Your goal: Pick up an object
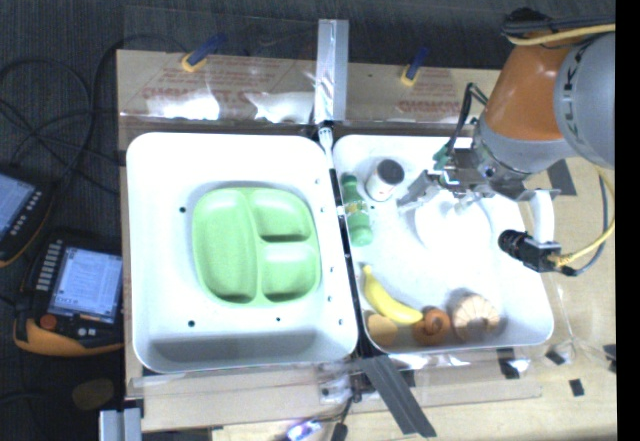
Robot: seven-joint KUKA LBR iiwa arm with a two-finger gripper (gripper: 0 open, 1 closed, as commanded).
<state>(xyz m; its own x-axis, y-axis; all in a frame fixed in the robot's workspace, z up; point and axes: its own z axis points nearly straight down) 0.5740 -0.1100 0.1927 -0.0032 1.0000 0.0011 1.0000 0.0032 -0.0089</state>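
Hovering over the right bin (520,329), I have lifted nothing yet; the whole pick is left to do. Largest first: the green divided tray (258,244) lies in the left bin (160,329), beyond the right bin's left wall. My gripper (425,191) hangs above the right bin's upper middle; whether my fingers are wide or narrow I cannot tell. A green bottle (354,209) rests along its left wall, a banana (388,301) near its lower left corner. No writing is legible.

A green divided tray (258,244) lies in the left bin (160,169); blue clamps (203,51) hold the cardboard backing.
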